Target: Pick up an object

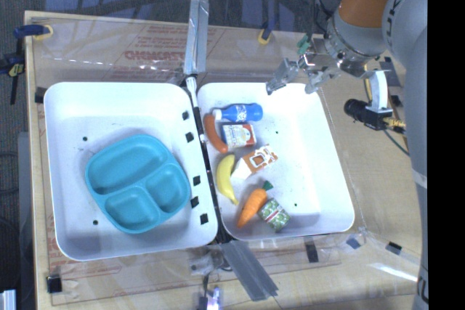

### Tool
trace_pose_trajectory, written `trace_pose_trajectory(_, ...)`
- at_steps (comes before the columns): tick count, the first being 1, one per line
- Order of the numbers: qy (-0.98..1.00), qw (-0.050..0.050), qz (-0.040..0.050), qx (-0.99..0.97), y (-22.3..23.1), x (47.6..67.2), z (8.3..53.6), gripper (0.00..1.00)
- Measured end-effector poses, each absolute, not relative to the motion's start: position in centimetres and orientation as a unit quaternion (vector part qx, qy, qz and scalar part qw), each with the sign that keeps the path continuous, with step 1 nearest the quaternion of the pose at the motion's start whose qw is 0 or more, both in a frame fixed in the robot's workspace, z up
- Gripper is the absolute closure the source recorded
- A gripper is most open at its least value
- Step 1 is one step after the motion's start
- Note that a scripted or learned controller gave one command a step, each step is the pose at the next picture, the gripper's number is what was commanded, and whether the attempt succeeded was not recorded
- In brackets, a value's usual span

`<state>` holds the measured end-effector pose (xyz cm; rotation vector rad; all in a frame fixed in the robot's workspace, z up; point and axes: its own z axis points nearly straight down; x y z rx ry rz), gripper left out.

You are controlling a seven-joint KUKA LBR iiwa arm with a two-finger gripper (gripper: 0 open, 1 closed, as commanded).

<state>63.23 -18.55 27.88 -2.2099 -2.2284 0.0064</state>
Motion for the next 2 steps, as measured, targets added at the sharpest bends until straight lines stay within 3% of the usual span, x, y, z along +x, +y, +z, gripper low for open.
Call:
trace_pose_trajectory(1,-0.776,0.002,0.0015,-0.631,-20.7,60.2,14.6,0.0)
trace_pose_trajectory(2,-0.803,0.002,0.0009,-0.596,-18.3,55.3,8.9,0.0)
